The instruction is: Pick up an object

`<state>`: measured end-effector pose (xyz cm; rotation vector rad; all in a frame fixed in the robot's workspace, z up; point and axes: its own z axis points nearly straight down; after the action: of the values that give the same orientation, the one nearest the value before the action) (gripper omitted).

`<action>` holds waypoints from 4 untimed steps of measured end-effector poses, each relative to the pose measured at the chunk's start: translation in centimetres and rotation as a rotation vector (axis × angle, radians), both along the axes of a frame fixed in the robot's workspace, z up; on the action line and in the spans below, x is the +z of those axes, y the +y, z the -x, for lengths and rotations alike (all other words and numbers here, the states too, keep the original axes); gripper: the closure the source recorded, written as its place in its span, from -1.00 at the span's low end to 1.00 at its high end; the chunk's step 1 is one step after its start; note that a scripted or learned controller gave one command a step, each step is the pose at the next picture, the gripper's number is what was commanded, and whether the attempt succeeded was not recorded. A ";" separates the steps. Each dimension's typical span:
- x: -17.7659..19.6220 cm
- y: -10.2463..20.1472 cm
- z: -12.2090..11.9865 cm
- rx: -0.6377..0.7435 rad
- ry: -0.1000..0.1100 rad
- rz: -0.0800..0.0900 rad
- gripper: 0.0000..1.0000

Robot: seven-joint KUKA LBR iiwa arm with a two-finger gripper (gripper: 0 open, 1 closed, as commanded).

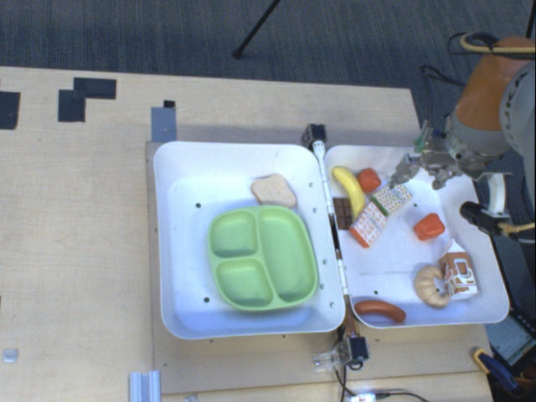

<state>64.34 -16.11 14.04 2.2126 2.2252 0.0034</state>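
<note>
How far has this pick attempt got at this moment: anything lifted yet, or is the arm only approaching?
Nothing looks lifted. Done: the claw has reached the far edge of the right bin. In hand: nothing shows between its fingers; it hangs just beyond the small carton and the tomato. Left: descending, closing on an item and raising it. The banana, red pepper, bagel and sausage all lie in the bin.

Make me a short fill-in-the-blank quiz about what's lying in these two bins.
1. The green tray lies in the ____ bin.
2. The slice of bread touches the tray's ____ edge.
3. The fruit beside the chocolate bar is a ____.
4. The sausage lies at the right bin's ____ edge.

Missing words: left; far; banana; near
</note>
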 end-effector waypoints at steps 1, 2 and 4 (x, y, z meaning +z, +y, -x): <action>-5.4 0.8 8.5 -0.003 -0.001 0.000 -1.00; -4.3 0.8 8.3 -0.002 -0.006 0.001 1.00; -4.7 0.3 -2.0 0.001 -0.011 0.003 1.00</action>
<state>66.36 -15.83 9.33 2.2052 2.2189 0.0125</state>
